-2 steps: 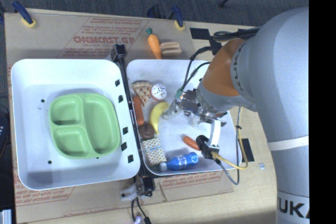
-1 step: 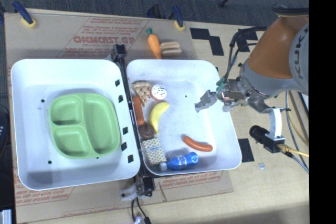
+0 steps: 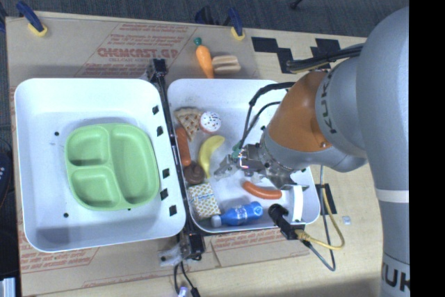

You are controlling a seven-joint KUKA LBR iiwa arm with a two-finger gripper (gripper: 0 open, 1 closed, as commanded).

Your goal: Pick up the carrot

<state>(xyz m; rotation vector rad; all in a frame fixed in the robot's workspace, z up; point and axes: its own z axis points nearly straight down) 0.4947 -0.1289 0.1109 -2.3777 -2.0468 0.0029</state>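
The carrot [image 3: 203,60], orange with a small green top, lies on the cardboard just beyond the far rim of the right bin [image 3: 229,85], outside both bins. My gripper [image 3: 235,163] is low inside the right bin, well short of the carrot, beside a yellow banana [image 3: 211,151] and above a red-orange sausage [image 3: 262,190]. Nothing shows between its fingers. The orange-banded wrist covers the bin's right side.
A tan bun [image 3: 226,65] lies touching the carrot's right side. The right bin also holds a speckled white ball [image 3: 210,122], a waffle piece [image 3: 186,121], a brown sausage [image 3: 182,146], a cracker box [image 3: 203,199] and a blue bottle [image 3: 243,213]. A green divided plate [image 3: 111,165] fills the left bin [image 3: 42,97].
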